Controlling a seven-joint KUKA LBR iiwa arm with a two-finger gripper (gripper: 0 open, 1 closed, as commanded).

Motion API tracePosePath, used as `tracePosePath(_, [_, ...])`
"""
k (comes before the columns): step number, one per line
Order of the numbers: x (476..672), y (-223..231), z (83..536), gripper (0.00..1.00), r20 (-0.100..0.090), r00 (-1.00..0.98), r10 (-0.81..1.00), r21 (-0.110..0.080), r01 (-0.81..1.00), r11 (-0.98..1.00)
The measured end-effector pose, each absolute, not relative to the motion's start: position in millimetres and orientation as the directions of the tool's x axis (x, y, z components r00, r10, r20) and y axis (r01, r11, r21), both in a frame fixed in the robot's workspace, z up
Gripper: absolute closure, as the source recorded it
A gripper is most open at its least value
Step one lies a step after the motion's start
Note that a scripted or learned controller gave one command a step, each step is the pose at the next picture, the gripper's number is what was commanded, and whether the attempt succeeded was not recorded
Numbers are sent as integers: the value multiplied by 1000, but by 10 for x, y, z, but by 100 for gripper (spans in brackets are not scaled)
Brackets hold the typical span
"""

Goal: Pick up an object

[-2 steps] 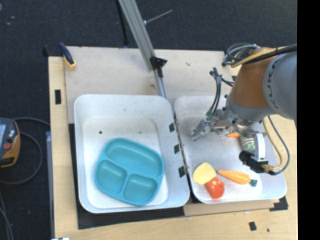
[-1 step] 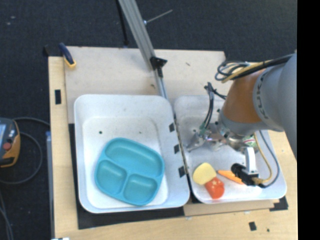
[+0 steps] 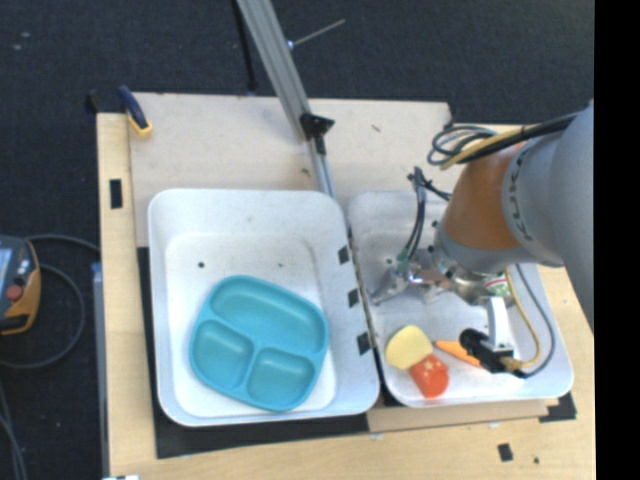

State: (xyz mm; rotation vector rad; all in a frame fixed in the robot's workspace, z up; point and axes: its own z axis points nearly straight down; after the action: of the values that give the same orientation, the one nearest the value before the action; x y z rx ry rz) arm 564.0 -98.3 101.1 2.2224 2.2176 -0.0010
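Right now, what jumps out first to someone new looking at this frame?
The big blue divided tray lying in the left bin draws the eye first. Next is the grey arm with its orange band, coming in from the right and hanging over the right bin. Near that bin's front edge sit a pale yellow piece, a red one and a thin orange one.

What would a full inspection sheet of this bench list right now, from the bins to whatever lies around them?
Surface: wooden bench bearing left bin and right bin.
Job's things: yellow piece, red piece, orange carrot-like piece, all in right bin.
Clutter: blue divided plate in left bin.
Tool: tool low in right bin; finger state unclear.
Cables: loops on the arm; black cable on floor.
Surroundings: dark floor, metal rail.
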Motion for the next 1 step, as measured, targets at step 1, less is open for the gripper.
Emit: tracePosePath(1, [5657,-997,1136,100,-2,7,1000,7,1000,-7])
